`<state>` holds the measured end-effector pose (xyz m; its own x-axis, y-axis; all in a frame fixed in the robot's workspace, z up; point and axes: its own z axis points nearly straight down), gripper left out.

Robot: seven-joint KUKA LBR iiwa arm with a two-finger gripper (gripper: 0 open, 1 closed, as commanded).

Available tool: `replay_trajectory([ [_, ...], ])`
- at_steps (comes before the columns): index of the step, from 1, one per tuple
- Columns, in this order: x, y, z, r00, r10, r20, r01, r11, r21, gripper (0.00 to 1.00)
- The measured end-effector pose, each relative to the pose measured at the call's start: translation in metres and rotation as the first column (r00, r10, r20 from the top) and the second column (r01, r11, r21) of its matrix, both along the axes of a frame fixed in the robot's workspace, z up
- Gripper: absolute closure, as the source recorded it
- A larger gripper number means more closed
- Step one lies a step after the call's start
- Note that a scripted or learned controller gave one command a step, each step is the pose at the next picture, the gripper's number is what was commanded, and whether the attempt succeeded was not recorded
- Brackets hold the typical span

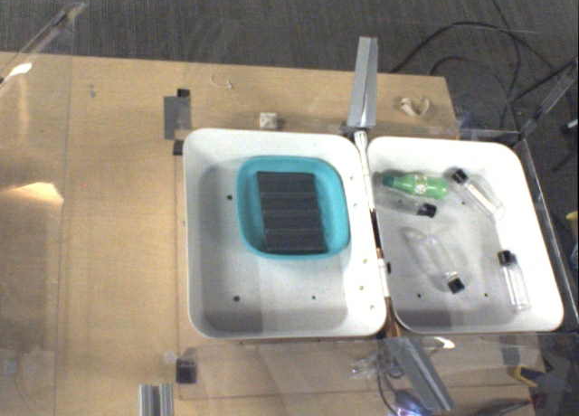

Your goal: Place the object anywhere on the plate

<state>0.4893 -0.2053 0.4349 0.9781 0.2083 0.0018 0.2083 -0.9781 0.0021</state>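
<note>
A teal plate [336,215] with a dark ribbed object [291,213] lying on its middle sits in the left white bin [208,260]. In the right bin [534,251] lie a green bottle [416,185] and three clear bottles with black caps: one at the back [476,190], one in the middle [436,263], one at the right [512,278].
A grey upright post [364,84] stands behind the seam between the bins. Small black blocks [183,96] and a clamp sit on the wooden bench around the bins. Cables run over the floor at the back right.
</note>
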Motion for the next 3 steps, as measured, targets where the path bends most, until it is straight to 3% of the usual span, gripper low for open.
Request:
replay_trajectory([
  [3, -0.0012, 0.0002, 0.0000, 1.000, 0.001, 0.000, -0.001, 1.000, -0.001, 0.00],
])
